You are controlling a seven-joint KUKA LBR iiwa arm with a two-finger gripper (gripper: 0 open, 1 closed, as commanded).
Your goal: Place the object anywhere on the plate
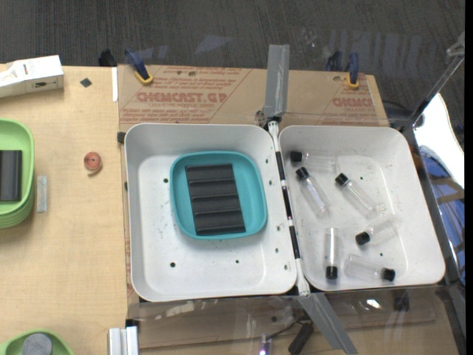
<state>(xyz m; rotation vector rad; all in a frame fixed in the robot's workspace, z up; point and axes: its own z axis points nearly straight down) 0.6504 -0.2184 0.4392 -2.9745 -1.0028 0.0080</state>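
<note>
A teal plate point(255, 198) with rounded corners lies in the left white bin point(148, 250). A black ribbed block point(215, 198) rests on its middle. The right white bin point(414, 265) holds several clear vials with black caps: one vial point(311, 189) near the bin's left side, another vial point(355, 192) toward the middle, a third vial point(331, 253) lower down, and more along the front right.
A cardboard sheet point(192, 91) lies behind the bins, held by clamps. On the wooden bench to the left are a green tray point(22, 146), a small pink disc point(92, 161) and a white box point(31, 74). A grey divider bar point(277, 80) stands between the bins at the back.
</note>
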